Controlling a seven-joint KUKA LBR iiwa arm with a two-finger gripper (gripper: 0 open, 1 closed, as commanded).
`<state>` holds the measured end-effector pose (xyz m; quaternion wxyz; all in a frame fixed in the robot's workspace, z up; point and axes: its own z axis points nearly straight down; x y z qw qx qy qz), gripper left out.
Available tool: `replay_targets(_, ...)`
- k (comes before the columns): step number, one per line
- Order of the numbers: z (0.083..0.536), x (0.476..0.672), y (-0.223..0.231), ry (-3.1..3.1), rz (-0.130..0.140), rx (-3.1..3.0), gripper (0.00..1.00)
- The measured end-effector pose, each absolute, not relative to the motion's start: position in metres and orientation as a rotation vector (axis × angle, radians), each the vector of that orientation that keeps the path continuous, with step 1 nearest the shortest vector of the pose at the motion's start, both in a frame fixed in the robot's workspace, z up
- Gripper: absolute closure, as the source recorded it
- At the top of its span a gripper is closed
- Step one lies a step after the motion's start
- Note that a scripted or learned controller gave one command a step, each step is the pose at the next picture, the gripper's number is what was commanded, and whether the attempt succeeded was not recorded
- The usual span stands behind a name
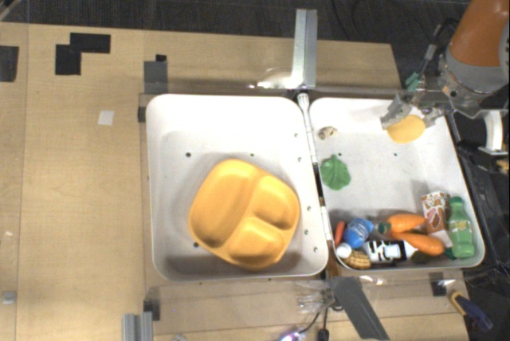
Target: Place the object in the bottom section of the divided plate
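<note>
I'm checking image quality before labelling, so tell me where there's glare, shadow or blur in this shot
Camera view: glare on the metal post and the rim behind the left bin; soft shadow under the yellow plate toward its front-left; the gripper and the yellow object by it look slightly soft; the toys in the right bin are sharp.

One fixed overhead camera slants down on both bins (pixel 239 112).

Grey arm (pixel 478 37) reaching from right, tool (pixel 408 118) lowered
</note>
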<state>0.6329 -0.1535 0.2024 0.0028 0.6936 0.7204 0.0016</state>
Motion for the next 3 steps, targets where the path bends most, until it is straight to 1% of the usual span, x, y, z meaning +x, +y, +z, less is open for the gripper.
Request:
replay_targets(1,0.176,0.576,-0.097,2.305,0.004,2.132,1.00)
replay_targets(2,0.185,0.548,-0.039,2.310,0.005,2.126,1.00)
replay_targets(3,0.186,0.558,0.006,2.620,0.007,1.725,1.00)
